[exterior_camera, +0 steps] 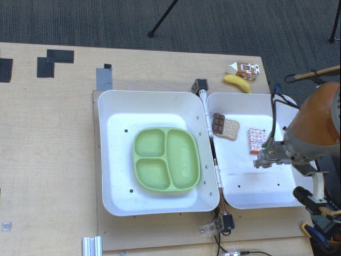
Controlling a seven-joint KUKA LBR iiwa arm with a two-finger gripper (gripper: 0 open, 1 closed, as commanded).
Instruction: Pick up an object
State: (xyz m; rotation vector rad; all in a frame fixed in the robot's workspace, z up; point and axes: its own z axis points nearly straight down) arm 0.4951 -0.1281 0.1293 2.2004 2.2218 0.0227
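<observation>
In the right bin (250, 193) lie a brown and tan snack piece (225, 127) near the far left corner and a red and white packet (256, 139) to its right. My gripper (265, 159) hangs over the right bin, just in front of the packet's near end, with the grey arm and its orange band (317, 119) behind it to the right. Nothing shows between the fingers.
The left bin (114, 159) holds a green three-part plate (165, 159). A yellow banana (236, 82) and a small wrapped item (245, 68) lie on the bench beyond the right bin. Clamps and cables sit between the bins at front and back.
</observation>
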